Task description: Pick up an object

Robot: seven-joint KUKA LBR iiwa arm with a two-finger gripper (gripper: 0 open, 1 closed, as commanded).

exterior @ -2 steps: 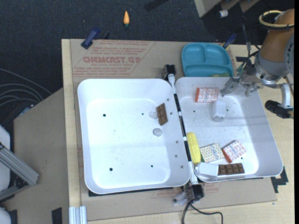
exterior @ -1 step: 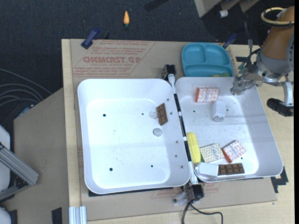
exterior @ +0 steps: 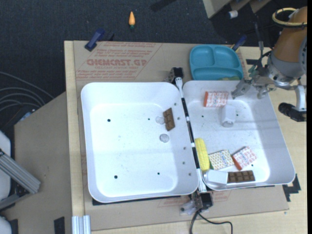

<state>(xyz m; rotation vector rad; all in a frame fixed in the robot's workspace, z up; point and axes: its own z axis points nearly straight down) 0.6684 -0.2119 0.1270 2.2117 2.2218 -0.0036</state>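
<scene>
Your claw (exterior: 251,87) sits over the far right corner of the right bin (exterior: 273,130), fingers (exterior: 238,90) splayed wide apart w/ nothing between them. Arm (exterior: 287,52) comes in from the right, wrist bent down toward the bin rim, orange band above it.

Just left of the claw you've got a red-and-white packet (exterior: 215,99) lying flat on the bin floor, apart from the fingers. Near it, toward you, a white cylinder (exterior: 228,116). At the near end of the same bin: yellow bar (exterior: 201,154) along the left wall, a checkered packet (exterior: 221,159) and a red-patterned packet (exterior: 244,156) beside it, a brown chocolate bar (exterior: 241,176) and a white scoop-like item (exterior: 217,178) at the front edge.

Left bin (exterior: 126,179) holds another brown bar (exterior: 168,119) near its right wall, plus 2 small grey discs (exterior: 164,138).

Behind the bins on the counter (exterior: 122,57), a blue divided tray (exterior: 215,62)
</scene>
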